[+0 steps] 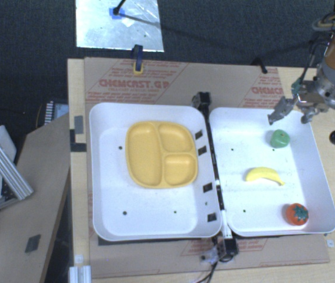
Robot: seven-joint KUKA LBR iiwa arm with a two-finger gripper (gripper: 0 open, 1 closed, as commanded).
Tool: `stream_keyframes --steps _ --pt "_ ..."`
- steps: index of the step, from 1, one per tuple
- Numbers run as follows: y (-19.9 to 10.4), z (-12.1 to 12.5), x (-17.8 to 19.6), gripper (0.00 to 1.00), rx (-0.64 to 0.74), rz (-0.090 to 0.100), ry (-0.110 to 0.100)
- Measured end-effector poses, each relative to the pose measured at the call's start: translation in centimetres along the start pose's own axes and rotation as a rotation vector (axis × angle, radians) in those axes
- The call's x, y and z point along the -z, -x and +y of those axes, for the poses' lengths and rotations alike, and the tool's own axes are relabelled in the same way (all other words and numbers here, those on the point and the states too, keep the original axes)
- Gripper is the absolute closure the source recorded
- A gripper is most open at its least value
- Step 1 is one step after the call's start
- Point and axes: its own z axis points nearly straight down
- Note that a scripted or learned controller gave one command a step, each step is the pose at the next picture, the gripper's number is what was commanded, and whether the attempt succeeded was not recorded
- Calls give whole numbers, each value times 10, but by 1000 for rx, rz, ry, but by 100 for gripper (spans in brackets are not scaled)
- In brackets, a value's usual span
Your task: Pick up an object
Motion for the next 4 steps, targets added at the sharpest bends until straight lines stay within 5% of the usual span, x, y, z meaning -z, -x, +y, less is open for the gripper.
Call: stream_keyframes --steps 1,4 --pt "0 2 7 0 2 -2 12" --pt "-2 18 -170 0 2 -1 7"
